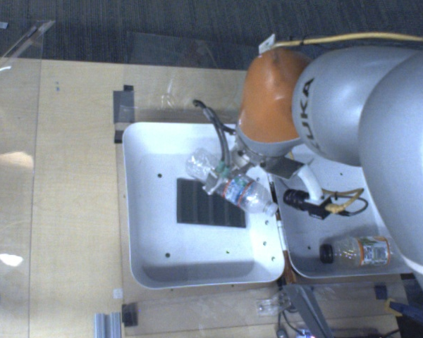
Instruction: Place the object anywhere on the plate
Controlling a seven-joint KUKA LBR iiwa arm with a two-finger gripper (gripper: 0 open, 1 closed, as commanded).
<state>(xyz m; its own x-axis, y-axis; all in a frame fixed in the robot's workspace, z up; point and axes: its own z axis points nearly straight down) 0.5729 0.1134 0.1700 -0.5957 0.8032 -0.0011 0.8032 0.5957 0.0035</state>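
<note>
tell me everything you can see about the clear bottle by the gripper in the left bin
The clear plastic bottle looks crumpled and see-through, with a blue and red label around its middle. It lies tilted on its side, one end up-left and the other down-right, in the left bin. It sits over the top right corner of the dark plate, right under the gripper.

A clear bottle (229,182) hangs at the gripper (220,178) above the left bin's (148,210) black plate (208,203).
</note>
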